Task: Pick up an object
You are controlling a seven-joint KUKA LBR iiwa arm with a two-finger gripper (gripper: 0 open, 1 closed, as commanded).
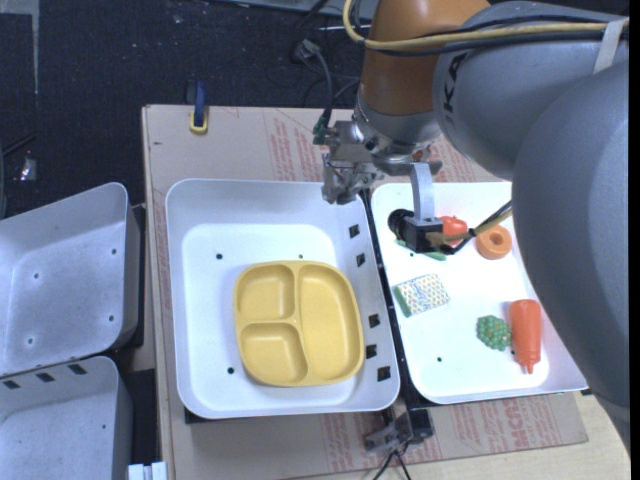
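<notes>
Two white bins sit side by side; the left bin (200, 298) holds a yellow divided plate (298, 322). The gripper (345, 183) hangs at twelve o'clock of the plate, over the bin's far rim. Whether its jaws are apart is impossible to tell.

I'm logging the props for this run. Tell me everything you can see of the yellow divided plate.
The yellow divided plate looks like moulded plastic, a rounded rectangle with three compartments: two above, side by side, and one wide one below. It lies flat and upright on the floor of the left white bin, turned slightly, near the middle. Nothing lies in it, and the gripper is up near the bin's far right corner, apart from it.
</notes>
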